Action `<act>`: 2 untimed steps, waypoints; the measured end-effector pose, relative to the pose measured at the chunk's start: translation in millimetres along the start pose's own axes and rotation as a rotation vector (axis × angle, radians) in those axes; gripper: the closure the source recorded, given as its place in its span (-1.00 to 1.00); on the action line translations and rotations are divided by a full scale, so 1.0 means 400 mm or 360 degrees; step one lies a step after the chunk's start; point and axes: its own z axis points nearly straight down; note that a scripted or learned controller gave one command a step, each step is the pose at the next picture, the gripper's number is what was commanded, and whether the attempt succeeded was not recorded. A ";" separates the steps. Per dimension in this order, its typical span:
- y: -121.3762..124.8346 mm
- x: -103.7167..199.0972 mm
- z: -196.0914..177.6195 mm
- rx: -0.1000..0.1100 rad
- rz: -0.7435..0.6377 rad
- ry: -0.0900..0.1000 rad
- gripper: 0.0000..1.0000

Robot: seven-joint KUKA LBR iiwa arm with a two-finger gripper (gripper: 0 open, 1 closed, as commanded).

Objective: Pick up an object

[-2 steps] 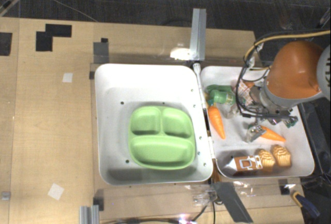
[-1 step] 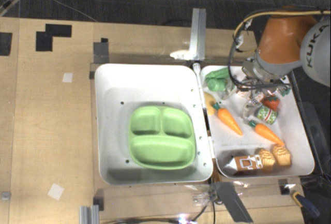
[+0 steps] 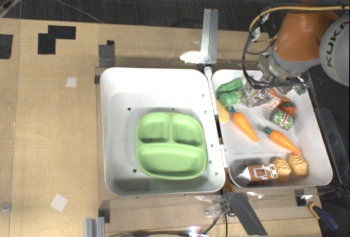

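The tool [image 3: 257, 93] hangs low in the back of the right bin [image 3: 322, 167]; whether it is spread or pinched I cannot tell. Just left of it lies a green pepper [image 3: 228, 87], just right a small can [image 3: 283, 117]. Two carrots [image 3: 244, 126] [image 3: 283, 140] lie nearer the front. A green tray [image 3: 171, 145] sits in the left bin [image 3: 112, 137].

wooden bench [image 3: 49, 137], left white bin [image 3: 112, 121] and right white bin [image 3: 317, 137] side by side
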 end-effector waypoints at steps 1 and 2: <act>0.029 -0.028 -0.252 0.0018 0.0158 -0.0022 1.00; 0.030 -0.032 -0.275 0.0017 0.0156 -0.0030 1.00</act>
